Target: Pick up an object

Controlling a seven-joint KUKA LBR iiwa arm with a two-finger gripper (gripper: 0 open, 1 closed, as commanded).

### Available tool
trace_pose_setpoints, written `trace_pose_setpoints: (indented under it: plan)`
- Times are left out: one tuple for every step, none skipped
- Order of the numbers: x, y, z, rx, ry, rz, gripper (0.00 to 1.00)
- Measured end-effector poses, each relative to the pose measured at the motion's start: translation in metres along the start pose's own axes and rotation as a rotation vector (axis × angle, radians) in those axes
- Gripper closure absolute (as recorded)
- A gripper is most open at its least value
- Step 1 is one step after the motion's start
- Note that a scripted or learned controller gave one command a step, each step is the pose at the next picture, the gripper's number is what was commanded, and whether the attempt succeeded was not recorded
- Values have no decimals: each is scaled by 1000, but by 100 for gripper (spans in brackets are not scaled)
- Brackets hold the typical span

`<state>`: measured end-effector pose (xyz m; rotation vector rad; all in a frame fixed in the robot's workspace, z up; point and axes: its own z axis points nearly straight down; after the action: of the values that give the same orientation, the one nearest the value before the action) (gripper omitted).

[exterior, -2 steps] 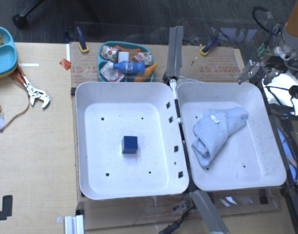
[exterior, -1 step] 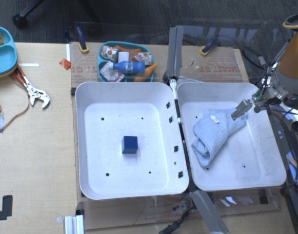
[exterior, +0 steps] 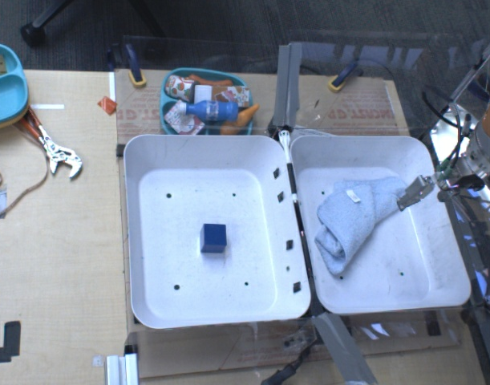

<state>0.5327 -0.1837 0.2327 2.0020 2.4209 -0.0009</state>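
A small dark blue cube sits flat near the middle of the left white bin. A crumpled light blue towel with a white tag lies in the right white bin, running from the bin's centre up toward its right side. My gripper reaches in from the right edge, low over the right bin, with its tip at the towel's upper right end. Whether it touches the cloth is unclear. The arm behind it is mostly cut off by the frame edge.
Behind the left bin, a teal bowl holds several small items. On the wooden bench to the left lie a wrench and a teal tray. Orange clamps hold the back board. Cables hang at the right.
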Motion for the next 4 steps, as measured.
trace_pose_setpoints:
  plan:
    - [-1, 0, -9, 0, -1, 3, 100]
    - [-1, 0, -9, 0, -1, 4, 0]
    - [-35, -24, 4, 0, -1, -28, 0]
    - [-30, -52, 3, 1, 0, 205, 0]
